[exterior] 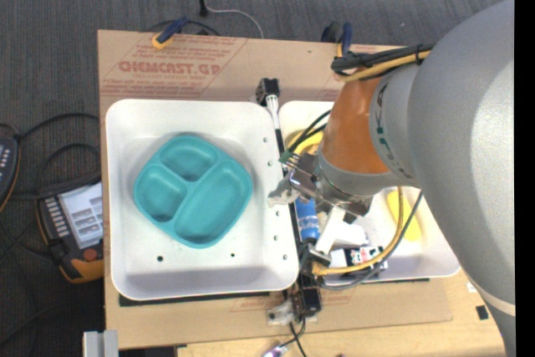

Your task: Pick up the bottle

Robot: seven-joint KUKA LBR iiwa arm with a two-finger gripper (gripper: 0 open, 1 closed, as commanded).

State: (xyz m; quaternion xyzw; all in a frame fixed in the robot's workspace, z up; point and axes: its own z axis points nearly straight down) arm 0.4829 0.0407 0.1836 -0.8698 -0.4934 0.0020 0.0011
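Note:
The bottle (308,223), a small clear one with a blue label, lies along the left wall of the right bin (435,267). My gripper (338,240) is low in that bin, just right of the bottle and partly over it. The wrist and the orange band (355,125) hide most of the bottle's upper end. I cannot make out whether the bottle is in its grasp.
A teal divided plate (195,188) lies in the middle of the left bin (125,263). My arm covers most of the right bin; something yellow (414,217) shows beside it. Clamps and cables run along the bench's back edge (180,31).

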